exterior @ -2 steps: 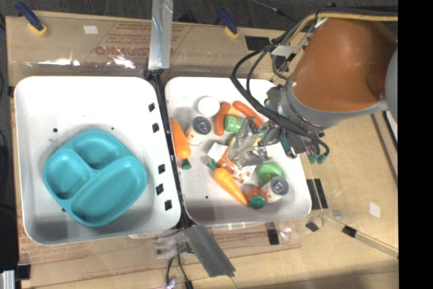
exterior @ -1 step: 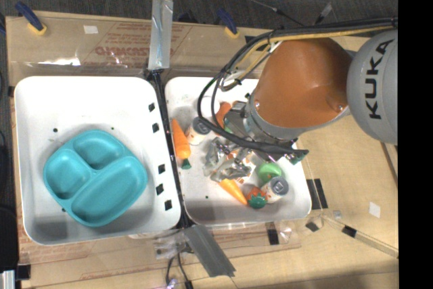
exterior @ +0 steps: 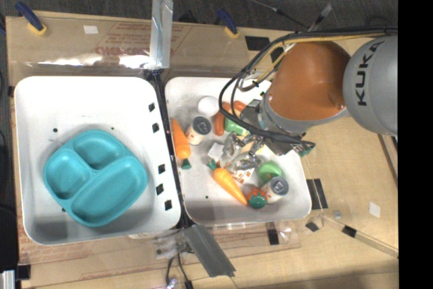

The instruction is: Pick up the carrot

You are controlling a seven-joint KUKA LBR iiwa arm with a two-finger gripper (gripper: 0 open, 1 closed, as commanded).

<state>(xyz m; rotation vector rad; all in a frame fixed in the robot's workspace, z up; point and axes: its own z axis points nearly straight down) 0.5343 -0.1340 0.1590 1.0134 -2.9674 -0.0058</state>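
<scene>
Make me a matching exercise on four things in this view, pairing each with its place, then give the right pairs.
Things:
1. teal divided plate
2. carrot by the divider
3. gripper
4. second carrot

Places:
A. lying towards the front of the right bin
B. along the right bin's left wall
C. in the left bin
D. over the clutter in the middle of the right bin

Pairs: 1-C, 2-B, 3-D, 4-A
</scene>
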